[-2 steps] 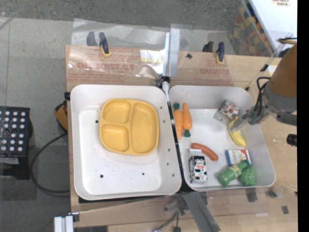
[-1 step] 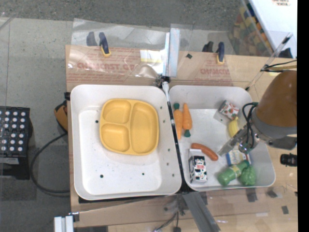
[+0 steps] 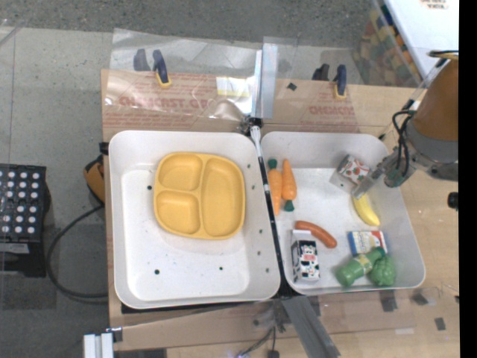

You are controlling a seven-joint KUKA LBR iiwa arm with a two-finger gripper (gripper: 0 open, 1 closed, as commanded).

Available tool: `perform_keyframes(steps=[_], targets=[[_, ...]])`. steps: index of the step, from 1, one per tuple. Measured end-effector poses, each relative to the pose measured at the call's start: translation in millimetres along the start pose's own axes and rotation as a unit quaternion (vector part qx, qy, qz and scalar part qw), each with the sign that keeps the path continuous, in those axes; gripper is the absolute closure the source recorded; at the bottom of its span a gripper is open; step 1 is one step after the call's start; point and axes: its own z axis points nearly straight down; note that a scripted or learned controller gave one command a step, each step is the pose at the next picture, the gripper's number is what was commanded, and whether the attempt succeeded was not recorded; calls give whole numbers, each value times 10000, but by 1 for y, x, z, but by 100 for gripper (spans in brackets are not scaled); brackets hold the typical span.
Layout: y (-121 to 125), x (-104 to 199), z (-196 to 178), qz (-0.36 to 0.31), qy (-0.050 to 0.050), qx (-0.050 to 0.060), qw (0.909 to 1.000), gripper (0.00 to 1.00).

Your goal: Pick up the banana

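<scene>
1. I see a wooden bench [image 3: 223,99] on a grey speckled floor, with two blue clamps [image 3: 159,66] along its back edge and a sheet of clear plastic taped across it

2. Two shallow white bins sit side by side on it, touching along the middle; the left bin [image 3: 141,267] holds a yellow divided plate [image 3: 200,195]

3. The right bin [image 3: 328,146] holds two toy carrots [image 3: 282,185] against its left wall, a toy sausage [image 3: 316,233] in the middle, a small milk carton [image 3: 304,260] at the front, a small juice box [image 3: 367,240] and green toy vegetables [image 3: 367,268] in the front right corner, plus a crumpled silvery packet [image 3: 352,171] toward the back

4. The banana [image 3: 366,208] lies in the right half of the right bin, just in front of the packet and behind the juice box

5. My arm [image 3: 436,121] comes in from the right; the gripper [image 3: 375,179] is low over the right bin, its tip between the packet and the banana's upper end, very close to both

6. I cannot tell how far it is open, and I see nothing held in it
</scene>
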Motion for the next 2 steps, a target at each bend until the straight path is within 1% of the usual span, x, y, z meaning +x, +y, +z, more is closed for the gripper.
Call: perform_keyframes(steps=[1,2], targets=[[7,54,23,-1819,16,-1,9833,100],[34,21,-34,-2154,-9,-7,9765,100]])
